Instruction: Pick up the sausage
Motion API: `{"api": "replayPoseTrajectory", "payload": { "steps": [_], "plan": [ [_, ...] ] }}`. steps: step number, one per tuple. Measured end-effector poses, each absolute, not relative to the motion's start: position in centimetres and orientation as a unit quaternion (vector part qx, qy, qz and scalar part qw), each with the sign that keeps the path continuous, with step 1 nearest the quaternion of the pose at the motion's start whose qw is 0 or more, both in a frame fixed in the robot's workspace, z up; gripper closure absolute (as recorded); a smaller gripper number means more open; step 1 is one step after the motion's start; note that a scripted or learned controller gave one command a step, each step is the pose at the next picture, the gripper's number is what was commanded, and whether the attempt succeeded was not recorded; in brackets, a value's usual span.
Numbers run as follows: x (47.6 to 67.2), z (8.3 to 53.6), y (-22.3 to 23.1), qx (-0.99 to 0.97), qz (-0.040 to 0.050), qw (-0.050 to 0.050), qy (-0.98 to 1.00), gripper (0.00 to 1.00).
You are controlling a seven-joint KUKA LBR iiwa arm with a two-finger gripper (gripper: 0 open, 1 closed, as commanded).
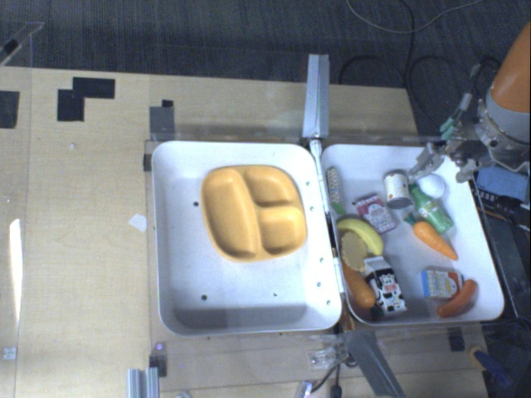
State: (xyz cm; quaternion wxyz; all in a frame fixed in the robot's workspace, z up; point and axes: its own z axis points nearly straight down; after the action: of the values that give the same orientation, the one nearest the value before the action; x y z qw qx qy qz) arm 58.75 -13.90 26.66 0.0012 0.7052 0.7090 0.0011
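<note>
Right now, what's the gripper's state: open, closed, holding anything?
Gripper: cannot be told; it sits over the right bin's far edge, apart from the sausage.

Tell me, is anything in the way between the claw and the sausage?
Yes. The claw is at the right bin's far edge, and the reddish-brown sausage lies in the near right corner. The orange carrot and a small colourful packet lie between them.

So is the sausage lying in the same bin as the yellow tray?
No, the sausage lies in the right bin, near its front right corner, while the yellow tray sits in the left bin.
</note>
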Motion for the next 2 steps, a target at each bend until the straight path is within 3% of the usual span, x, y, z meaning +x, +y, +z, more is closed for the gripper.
{"api": "replayPoseTrajectory", "payload": {
  "steps": [1, 2],
  "plan": [
    [59.5, 16.9, -13.3, 0.709, 0.001, 0.001, 0.705, 0.0],
    [56.7, 23.7, -15.6, 0.649, 0.0018, 0.003, 0.761, 0.0]
  ]
}}
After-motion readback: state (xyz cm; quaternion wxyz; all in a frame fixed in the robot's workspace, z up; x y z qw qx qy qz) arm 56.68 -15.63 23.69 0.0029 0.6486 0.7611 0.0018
